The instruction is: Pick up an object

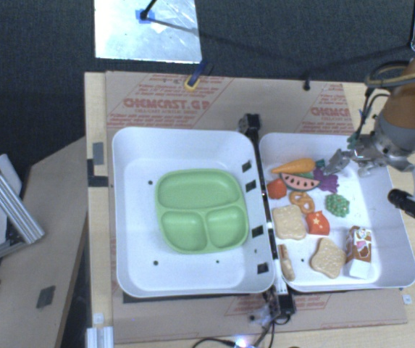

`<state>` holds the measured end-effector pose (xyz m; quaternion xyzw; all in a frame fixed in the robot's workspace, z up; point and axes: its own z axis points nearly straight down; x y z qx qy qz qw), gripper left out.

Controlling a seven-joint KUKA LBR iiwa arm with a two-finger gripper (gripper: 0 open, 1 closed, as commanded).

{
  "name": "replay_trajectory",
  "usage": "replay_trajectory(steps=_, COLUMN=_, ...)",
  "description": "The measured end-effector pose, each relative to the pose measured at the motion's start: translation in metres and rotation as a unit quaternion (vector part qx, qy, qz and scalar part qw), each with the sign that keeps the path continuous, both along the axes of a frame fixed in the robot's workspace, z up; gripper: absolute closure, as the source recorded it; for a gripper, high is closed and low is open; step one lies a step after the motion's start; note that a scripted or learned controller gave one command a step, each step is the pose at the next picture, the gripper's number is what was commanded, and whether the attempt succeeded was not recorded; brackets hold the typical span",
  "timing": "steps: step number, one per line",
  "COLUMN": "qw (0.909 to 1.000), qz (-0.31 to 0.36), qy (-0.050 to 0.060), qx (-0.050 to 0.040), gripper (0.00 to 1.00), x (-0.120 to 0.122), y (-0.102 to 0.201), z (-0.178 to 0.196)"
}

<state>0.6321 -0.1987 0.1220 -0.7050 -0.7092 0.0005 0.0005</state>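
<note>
Nearest the camera, a tan toast-shaped toy slice [328, 258] and a small white-and-brown printed carton [360, 252] lie at the near end of the right white bin [403, 267], well below the gripper; the carton's print is too small to read; red letters on the brown board [165, 101] under the bins read "CHEMCAST GP", repeated near the far right corner; the grey arm [408, 114] with its orange band reaches in from the right, wrist bent down; its two-finger gripper [337, 161] hangs low at the bin's far end, fingers slightly spread and pinching nothing; just beside it lie an orange toy carrot [295, 167] and a purple toy [328, 180]; a green three-compartment plastic plate [199, 210] sits in the left white bin [131, 194], well left of the gripper
</note>
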Motion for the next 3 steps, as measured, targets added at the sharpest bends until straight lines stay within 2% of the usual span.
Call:
replay_trajectory(steps=1, qw=1.0000, qz=0.000, qy=-0.001, qx=-0.0004, gripper=0.00, x=0.001, y=0.001, z=-0.038)
replay_trajectory(steps=2, qw=1.0000, qz=0.001, qy=-0.005, qx=-0.0011, gripper=1.00, x=0.003, y=0.000, z=-0.024)
replay_trajectory(steps=3, qw=1.0000, qz=0.000, qy=-0.004, qx=-0.0010, gripper=1.00, x=0.014, y=-0.001, z=0.035)
